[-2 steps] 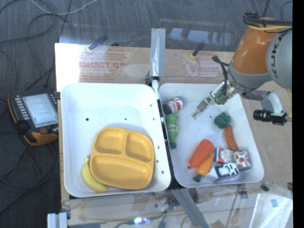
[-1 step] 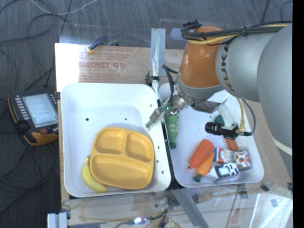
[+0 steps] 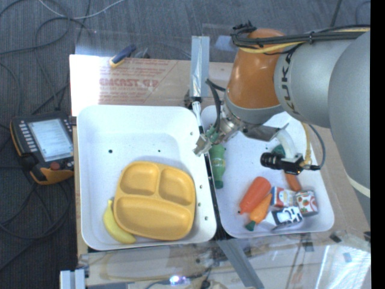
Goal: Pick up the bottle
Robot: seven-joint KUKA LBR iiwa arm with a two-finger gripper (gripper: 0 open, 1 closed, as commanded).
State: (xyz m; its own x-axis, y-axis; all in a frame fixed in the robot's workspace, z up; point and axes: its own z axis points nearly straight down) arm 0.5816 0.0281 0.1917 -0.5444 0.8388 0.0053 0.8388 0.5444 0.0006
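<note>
Grey carpet strewn with dark cables is surrounding the counter [image 3: 179, 82], which is bearing two shallow white bins side by side, with a pale printed sheet [image 3: 135, 84] lying along its far edge. A teach pendant [image 3: 42, 142] is resting on the carpet off the counter's left edge. The left bin [image 3: 135, 134] is holding a yellow divided plate [image 3: 157, 200] toward its near edge, and a banana [image 3: 114, 224] is peeking out from under the plate at the near left corner. The grey arm [image 3: 319, 65], with its orange band [image 3: 257, 80], is reaching in over the far edge of the right bin [image 3: 240, 158] and is bringing the hand [image 3: 206, 142] down at that bin's left wall, just over the divide between the two bins. Whether the hand is released or clenched cannot be told from this slant. The green bottle [image 3: 217, 164] is lying on its side along the right bin's left wall, its far end sitting right at the hand, touching it or nearly so; nothing is showing it gripped. Two orange carrots [image 3: 255, 194] are lying side by side near the middle of the near edge, well apart from the bottle, and a few small printed cartons [image 3: 295, 208] are clustering in the near right corner.
</note>
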